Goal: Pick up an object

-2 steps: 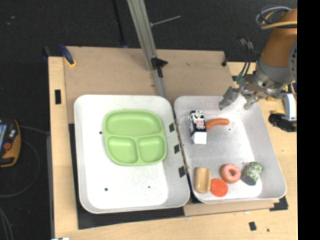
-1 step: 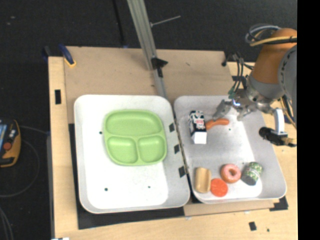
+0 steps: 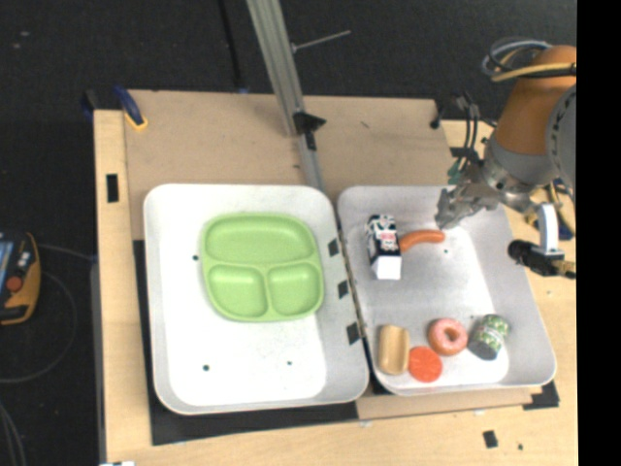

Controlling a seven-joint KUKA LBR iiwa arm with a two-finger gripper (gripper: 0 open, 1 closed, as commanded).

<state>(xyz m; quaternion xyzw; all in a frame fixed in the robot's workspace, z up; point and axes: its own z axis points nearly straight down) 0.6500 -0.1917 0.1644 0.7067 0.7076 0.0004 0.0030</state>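
Note:
In the right bin lie a small white carton with black patches, an orange carrot-like piece beside it, a tan bread roll, a red-orange round fruit, a pink doughnut and a green-and-white ball-like item. My gripper hangs over the bin's far right corner, just right of and above the carrot piece, with nothing visibly between its fingers. The arm's orange band rises behind it.
The left bin holds a green divided plate. A grey metal post slants up from the bench between the bins. A yellow-black device sits off the bench at far left.

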